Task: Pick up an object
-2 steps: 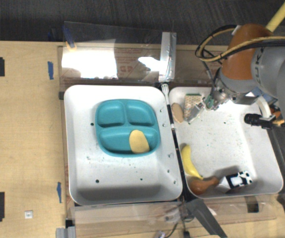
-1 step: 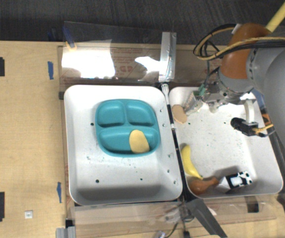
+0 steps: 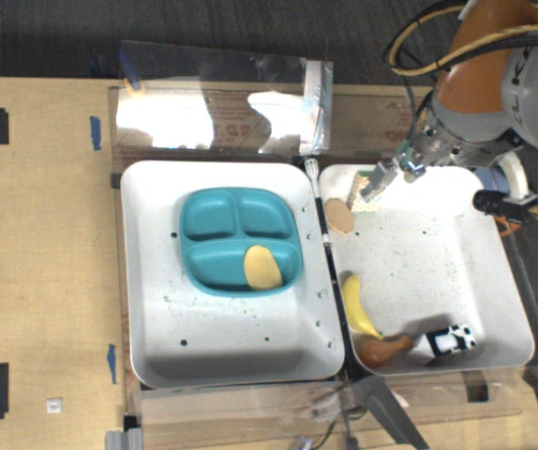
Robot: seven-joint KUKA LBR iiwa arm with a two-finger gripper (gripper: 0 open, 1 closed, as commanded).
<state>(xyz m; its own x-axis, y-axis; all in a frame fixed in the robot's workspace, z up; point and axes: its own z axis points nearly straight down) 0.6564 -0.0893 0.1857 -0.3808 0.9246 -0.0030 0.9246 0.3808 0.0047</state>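
Note:
My gripper hangs low over the far left corner of the right bin, on the grey arm with its orange band coming in from the upper right. Just below and left of it a tan round disc lies against the bin's left wall. A yellow banana rests along that wall nearer the front. A brown pear-shaped piece and a small black-and-white object sit at the front edge. Whether anything is held is unclear.
The left bin holds a teal divided plate with a yellow oval item in its front right compartment. A clear plastic sheet stands behind the bins. Black and yellow cables loop near the arm.

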